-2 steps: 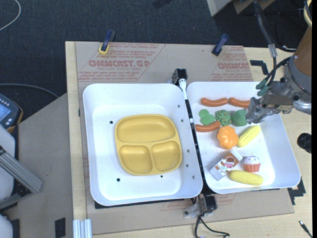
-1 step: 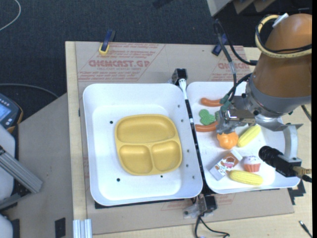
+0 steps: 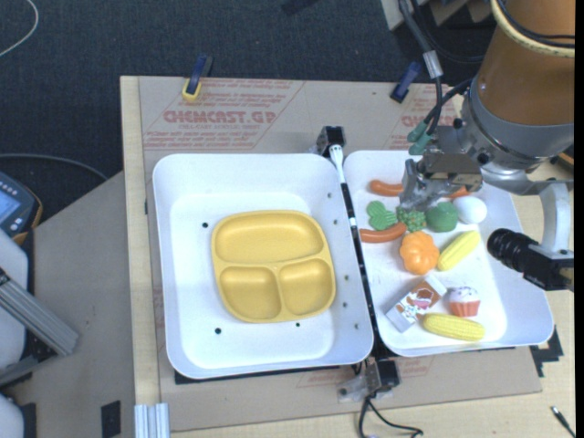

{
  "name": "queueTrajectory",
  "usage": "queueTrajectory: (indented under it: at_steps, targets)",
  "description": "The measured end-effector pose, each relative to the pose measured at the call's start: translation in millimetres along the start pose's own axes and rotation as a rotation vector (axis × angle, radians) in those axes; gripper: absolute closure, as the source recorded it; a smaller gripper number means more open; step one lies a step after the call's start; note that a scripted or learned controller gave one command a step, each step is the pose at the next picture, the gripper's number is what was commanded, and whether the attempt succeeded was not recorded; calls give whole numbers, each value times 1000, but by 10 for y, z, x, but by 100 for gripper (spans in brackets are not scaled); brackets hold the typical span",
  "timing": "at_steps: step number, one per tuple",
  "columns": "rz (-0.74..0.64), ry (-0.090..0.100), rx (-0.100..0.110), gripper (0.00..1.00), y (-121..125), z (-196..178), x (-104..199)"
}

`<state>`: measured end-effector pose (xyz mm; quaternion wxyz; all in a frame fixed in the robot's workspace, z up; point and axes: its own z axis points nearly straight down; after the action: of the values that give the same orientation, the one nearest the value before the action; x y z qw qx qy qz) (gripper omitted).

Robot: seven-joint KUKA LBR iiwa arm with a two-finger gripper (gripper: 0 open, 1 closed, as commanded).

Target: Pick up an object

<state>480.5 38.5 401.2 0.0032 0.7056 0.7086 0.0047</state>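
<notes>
The right bin [image 3: 525,331] holds several toy foods. My gripper [image 3: 420,199] hangs low over the bin's upper middle, directly above a green broccoli piece [image 3: 412,219]. A green leafy piece [image 3: 380,214] lies just left of it and a green pepper [image 3: 443,217] just right. A red sausage [image 3: 384,188] lies behind the gripper and a white egg [image 3: 472,210] to its right. In front lie an orange sausage [image 3: 380,234], an orange fruit [image 3: 419,253] and a yellow corn piece [image 3: 458,249]. The gripper body hides what is directly under it.
A cupcake [image 3: 464,301], a corn cob [image 3: 454,328] and a small snack pack [image 3: 415,306] sit at the right bin's front. The left bin [image 3: 178,245] holds a yellow divided plate [image 3: 272,265]. A black camera mount [image 3: 525,254] juts in at the right.
</notes>
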Motion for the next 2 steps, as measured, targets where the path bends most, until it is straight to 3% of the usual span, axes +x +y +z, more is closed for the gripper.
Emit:
queueTrajectory:
  at_steps: [1,2]
  targets:
    - [11,-3,19,100,-30,750,-720]
    - [-3,0,5,100,-10,285,-12]
